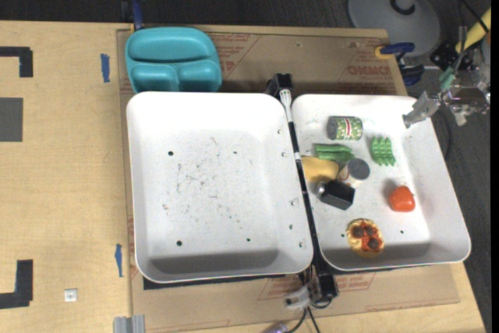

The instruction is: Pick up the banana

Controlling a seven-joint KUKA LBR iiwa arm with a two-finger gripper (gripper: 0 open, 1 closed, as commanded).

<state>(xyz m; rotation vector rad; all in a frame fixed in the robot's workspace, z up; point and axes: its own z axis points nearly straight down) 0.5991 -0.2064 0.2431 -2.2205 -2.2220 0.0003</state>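
The gripper [421, 110] hangs at the right bin's [444, 191] far right rim, over nothing — whether it is released or clenched, I cannot tell. The banana [317, 168] lies well apart, at the bin's left wall, touching a black block [337, 195] and just beside a green pepper [334, 154] and grey disc [359, 168]. This looks like the approach step; next comes a reach across and a descent among crowded neighbours.
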